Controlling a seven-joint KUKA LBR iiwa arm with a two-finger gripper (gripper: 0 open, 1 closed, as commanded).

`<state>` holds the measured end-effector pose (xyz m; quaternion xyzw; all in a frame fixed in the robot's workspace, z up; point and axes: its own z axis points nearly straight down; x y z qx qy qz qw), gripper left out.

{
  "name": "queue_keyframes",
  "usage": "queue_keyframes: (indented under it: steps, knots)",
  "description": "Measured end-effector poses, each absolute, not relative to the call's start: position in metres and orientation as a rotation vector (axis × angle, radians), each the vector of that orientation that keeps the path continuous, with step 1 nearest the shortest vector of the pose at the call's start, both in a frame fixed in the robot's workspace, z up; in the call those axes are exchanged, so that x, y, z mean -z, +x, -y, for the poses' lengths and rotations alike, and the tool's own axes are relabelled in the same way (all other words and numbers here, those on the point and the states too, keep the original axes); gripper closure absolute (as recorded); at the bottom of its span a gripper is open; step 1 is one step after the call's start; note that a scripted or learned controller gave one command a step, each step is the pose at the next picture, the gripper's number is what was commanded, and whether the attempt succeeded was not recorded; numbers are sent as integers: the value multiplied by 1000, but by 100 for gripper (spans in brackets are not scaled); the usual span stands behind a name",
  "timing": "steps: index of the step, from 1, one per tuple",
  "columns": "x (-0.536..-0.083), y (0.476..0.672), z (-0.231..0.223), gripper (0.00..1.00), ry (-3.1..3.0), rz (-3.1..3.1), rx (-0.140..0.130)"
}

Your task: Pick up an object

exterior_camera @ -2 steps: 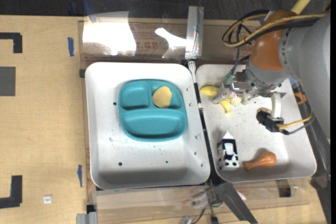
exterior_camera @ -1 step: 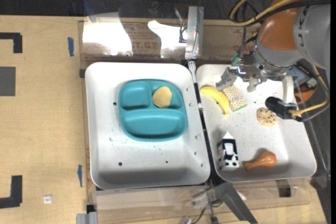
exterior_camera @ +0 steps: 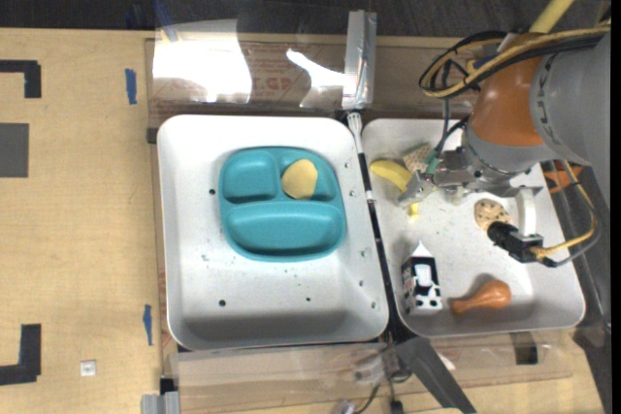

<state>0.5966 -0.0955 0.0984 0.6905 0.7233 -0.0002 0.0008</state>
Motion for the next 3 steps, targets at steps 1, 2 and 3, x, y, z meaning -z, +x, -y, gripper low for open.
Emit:
queue_keyframes:
  steps: [1,2,3]
  knots:
    - [-87,610,96,0,2233,-2206,-3]
    - [-99,611,96,100,2228,-2203,-7]
    - [-189,646,31,100,2345,-2086,-6]
